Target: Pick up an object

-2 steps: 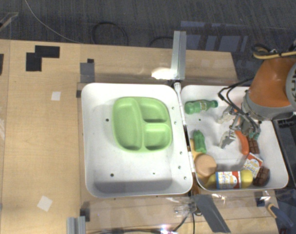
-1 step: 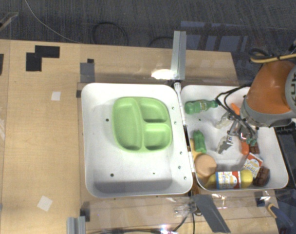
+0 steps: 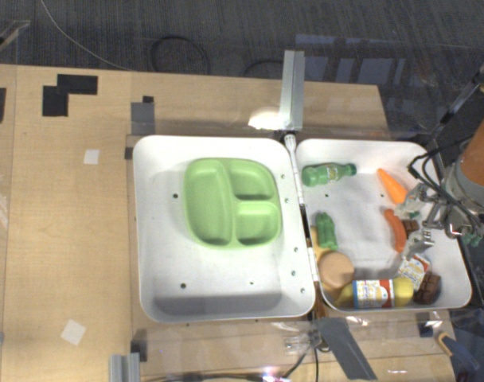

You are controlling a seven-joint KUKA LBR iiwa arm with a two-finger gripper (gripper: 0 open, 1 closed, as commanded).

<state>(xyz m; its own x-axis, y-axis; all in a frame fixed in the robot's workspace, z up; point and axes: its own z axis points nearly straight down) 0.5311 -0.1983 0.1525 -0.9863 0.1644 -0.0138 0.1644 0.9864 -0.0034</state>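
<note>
My tool (image 3: 417, 229) is low in the right bin (image 3: 361, 153), close to its right wall, and my arm (image 3: 477, 161) enters from the right side. I cannot tell from this view whether the tool is open or closed, and I see no object between its parts.

Just beside my tool, on its left, lies an orange-red sausage-shaped toy (image 3: 396, 229); whether they touch, I cannot tell. A little further up is an orange carrot (image 3: 392, 185). Below my tool, at the front wall of the bin, a brown object (image 3: 427, 286) lies in the corner, and beside it a bottle with a yellow cap and a colourful label (image 3: 372, 293) lies on its side. Next is a round tan object (image 3: 335, 269), touching the bottle. Above it lies a small green object (image 3: 326, 231), near the wall between the bins. A green bottle (image 3: 327, 173) lies on its side near the back.

Far from my tool, in the left bin (image 3: 158, 213), a green divided tray (image 3: 231, 201) lies alone. Both bins stand on the wooden bench (image 3: 59, 237).
</note>
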